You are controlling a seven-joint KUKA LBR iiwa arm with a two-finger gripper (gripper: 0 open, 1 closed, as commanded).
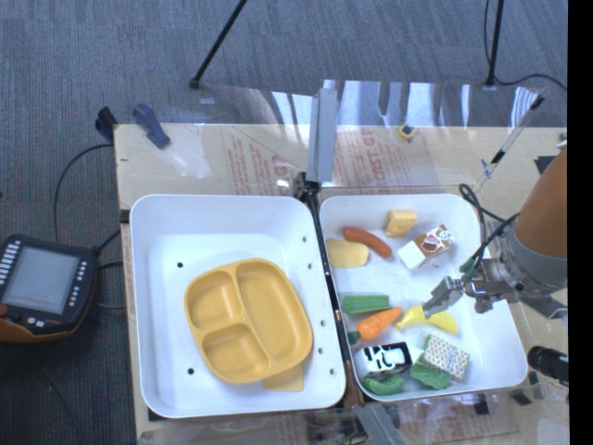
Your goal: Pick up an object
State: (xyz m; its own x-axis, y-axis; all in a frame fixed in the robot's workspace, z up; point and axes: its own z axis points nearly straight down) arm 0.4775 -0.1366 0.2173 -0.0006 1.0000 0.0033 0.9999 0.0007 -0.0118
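Note:
The right bin [491,341] holds several toy foods. A yellow banana [437,322] lies beside an orange carrot [380,323] and a green bean pod [366,302]. Farther back are a red sausage [367,241], a yellow cheese block [401,222], a pale yellow slice [346,253] and a white-and-brown carton [429,244]. Near the front lie a black-and-white box [386,356], a patterned box [447,356] and green leafy pieces [408,380]. My gripper [462,300] hangs open over the right-centre of this bin, just above and behind the banana, with nothing between its fingers.
The left bin [167,221] holds a yellow divided plate [246,319]. A metal post [322,142] rises behind the seam between the bins. Cables [477,202] trail near the right bin's back corner. A teach pendant [42,286] lies on the floor at far left.

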